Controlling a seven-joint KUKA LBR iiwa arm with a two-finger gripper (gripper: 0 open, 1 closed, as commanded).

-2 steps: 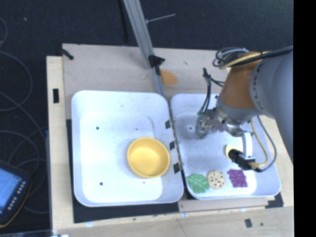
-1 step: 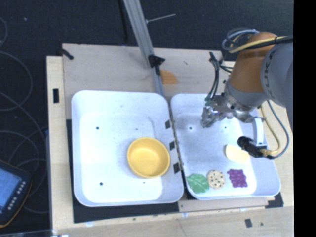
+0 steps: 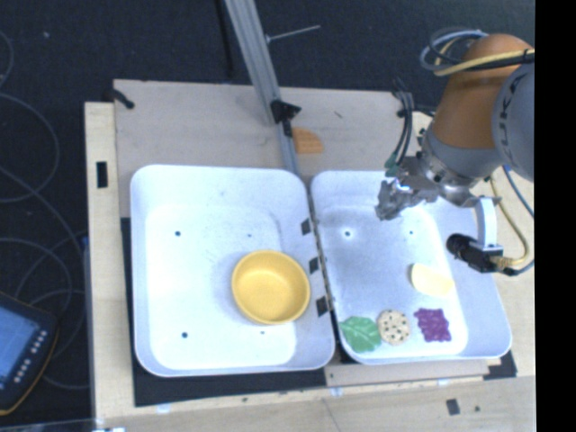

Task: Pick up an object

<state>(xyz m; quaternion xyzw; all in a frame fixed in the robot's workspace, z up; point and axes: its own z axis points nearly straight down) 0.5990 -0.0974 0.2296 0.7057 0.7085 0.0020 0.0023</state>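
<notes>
My gripper [image 3: 389, 207] hangs over the upper part of the right bin [image 3: 360, 241], seen from above below the orange wrist band. Nothing shows between its tips. Toward the near edge of that bin lie a pale yellow piece [image 3: 432, 280], a purple bunch [image 3: 434, 324], a speckled cookie [image 3: 392, 327] and a green leaf shape [image 3: 360, 333]. They lie well below and to the right of the gripper. A yellow bowl [image 3: 270, 286] stands in the left bin [image 3: 180, 214].
A slanted metal post [image 3: 256, 61] rises behind the bins' shared edge. A small orange block [image 3: 306, 141] lies on the bench behind them. A black cable connector [image 3: 468, 250] hangs by the right bin's right side.
</notes>
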